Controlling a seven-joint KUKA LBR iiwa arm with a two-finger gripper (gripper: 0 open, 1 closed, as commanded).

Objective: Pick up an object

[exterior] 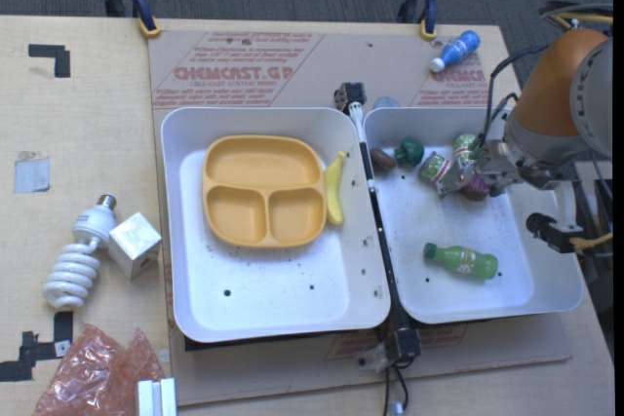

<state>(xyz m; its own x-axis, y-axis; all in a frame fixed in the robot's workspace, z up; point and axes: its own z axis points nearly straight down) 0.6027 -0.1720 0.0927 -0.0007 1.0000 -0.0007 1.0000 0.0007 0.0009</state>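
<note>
The hand (475, 178) sits low in the right bin (507, 297), among a cluster of small objects near its far wall; whether it is spread or pinching cannot be told, as the wrist hides it. Nearest, a green plastic bottle (460, 260) lies on its side, its label unreadable. Beside the hand lie a crumpled green-and-white can (438, 167) and a dark green round object (409, 151). The left bin (273, 307) holds a yellow three-compartment tray (263, 189) and a banana (334, 190). On the worktop (88, 132), cardboard (234, 63) reads "CHEMCAST", partly faded. A blue-and-white bottle (455, 51) lies farthest.
</note>
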